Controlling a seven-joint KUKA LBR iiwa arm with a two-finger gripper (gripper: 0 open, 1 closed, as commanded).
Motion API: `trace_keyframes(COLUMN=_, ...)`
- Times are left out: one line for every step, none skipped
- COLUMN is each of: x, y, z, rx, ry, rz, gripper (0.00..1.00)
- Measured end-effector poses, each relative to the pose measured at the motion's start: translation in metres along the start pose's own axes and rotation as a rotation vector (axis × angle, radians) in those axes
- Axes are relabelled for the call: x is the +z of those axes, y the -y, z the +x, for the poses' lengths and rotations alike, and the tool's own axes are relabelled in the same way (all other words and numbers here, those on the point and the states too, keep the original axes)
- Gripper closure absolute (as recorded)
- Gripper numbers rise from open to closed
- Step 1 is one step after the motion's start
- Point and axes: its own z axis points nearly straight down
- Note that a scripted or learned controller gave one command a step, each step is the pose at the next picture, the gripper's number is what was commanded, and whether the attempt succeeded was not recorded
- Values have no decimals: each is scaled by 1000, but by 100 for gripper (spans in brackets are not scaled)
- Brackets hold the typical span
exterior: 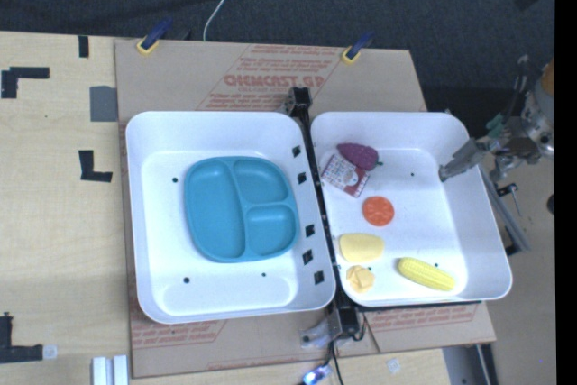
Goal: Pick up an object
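Observation:
The right bin holds several small objects. A purple grape bunch lies at its far left, touching a red-and-white packet. An orange round piece sits near the middle. A pale yellow block and a small yellow-orange piece lie at the near left. A yellow corn cob rests near the front wall. My gripper hangs over the bin's right rim, tilted, well right of all the objects and with nothing seen in it.
The left bin carries a blue divided plate. A black hinge strip runs between the bins. Both stand on a cardboard sheet held by yellow-and-blue clamps. The arm's wrist is at the far right.

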Motion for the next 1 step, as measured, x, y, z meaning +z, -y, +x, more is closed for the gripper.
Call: trace_keyframes(x=-4, y=-2, z=0, rx=-3, ry=2, rz=-8, gripper=0)
